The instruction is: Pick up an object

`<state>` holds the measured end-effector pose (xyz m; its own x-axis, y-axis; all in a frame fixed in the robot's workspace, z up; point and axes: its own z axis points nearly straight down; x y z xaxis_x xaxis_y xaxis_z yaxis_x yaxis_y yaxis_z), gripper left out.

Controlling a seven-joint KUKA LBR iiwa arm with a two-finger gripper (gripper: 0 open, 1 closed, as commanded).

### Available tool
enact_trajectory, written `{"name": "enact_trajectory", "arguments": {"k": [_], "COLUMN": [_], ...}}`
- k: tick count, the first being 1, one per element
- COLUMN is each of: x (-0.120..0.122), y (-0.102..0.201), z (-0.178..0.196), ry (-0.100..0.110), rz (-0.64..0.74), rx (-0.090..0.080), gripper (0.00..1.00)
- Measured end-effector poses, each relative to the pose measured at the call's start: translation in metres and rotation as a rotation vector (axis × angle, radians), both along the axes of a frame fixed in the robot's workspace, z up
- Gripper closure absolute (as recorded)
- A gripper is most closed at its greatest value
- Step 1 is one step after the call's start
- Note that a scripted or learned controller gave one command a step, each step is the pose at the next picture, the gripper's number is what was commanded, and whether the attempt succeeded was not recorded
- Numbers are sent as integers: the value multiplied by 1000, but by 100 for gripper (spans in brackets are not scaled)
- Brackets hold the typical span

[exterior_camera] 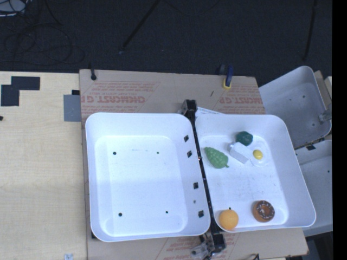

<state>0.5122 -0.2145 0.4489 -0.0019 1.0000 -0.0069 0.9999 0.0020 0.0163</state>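
A: pincer state?
B: can't tell. Right bin [295, 161]: smooth orange ball [228, 219] near glossy brown donut [263, 210]; bumpy green leaf [216, 158], white block [238, 154], flat egg [257, 155], dark green lump [244, 138] clustered.

Bins [138, 124] smooth white plastic; board [162, 93] brown cardboard; bench [38, 172] pale matt wood.
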Motion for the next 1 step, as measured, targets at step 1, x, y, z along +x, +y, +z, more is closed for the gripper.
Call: {"name": "enact_trajectory", "arguments": {"k": [1], "x": [-38], "y": [0], "z": [70], "ry": [12], "rz": [0], "rx": [4], "gripper": [0]}}
